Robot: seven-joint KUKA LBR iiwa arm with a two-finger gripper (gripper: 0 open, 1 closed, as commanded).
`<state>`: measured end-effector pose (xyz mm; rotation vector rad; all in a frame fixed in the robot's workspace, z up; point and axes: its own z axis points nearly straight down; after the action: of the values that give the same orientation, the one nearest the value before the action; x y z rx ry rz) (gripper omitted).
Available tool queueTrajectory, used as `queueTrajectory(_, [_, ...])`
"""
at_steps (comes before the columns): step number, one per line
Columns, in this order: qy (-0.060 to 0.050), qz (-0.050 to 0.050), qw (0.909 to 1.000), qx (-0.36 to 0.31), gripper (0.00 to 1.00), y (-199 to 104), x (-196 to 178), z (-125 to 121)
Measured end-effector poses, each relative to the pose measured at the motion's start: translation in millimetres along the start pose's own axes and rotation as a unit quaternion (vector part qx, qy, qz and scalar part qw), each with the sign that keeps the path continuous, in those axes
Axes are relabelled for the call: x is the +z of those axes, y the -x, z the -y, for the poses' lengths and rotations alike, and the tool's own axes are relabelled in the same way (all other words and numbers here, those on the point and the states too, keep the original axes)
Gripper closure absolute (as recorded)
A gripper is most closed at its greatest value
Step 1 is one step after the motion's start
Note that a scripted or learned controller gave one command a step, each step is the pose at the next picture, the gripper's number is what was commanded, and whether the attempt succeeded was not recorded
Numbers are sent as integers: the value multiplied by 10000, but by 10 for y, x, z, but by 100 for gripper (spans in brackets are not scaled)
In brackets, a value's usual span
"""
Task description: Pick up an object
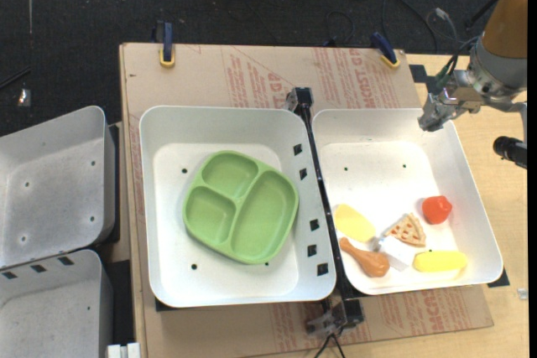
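A green divided plate (242,206) lies in the left bin (159,138). The right bin (377,151) holds toy foods near its front: a red tomato (436,210), a pizza slice (408,230), a yellow lemon-like piece (353,221), a yellow corn-like piece (439,262) and a brown drumstick (366,257). My gripper (433,116) hangs over the right bin's far right corner, well apart from the foods, with nothing seen in it.
The bins sit on a cardboard-covered bench (243,71) with clamps (167,44) at its back edge. Two spare white bins (46,172) lie at the left. Cables run across the dark floor behind.
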<state>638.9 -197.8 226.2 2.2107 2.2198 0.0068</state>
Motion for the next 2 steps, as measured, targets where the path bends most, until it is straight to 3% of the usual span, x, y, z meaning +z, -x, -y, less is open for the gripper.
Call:
queueTrajectory(1, [-18, -6, 10000, 6, 100, 2, -339, -15])
queueTrajectory(2, [-53, -22, 10000, -8, 100, -407, -227, 166])
